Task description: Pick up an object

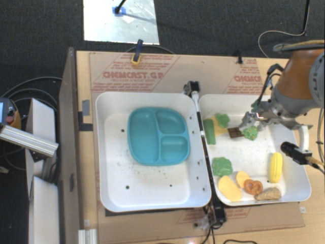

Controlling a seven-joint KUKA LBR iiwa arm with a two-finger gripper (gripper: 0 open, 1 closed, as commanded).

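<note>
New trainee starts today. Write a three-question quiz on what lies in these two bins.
1. True or false: the teal divided plate lies in the left bin.
2. Which lies nearest the right bin's front edge? A. the corn cob B. the pretzel C. the green broccoli piece
3. Fill in: the robot's hand is over the ____ bin, right by the green broccoli piece.

Key: 1. true; 2. B; 3. right
</note>
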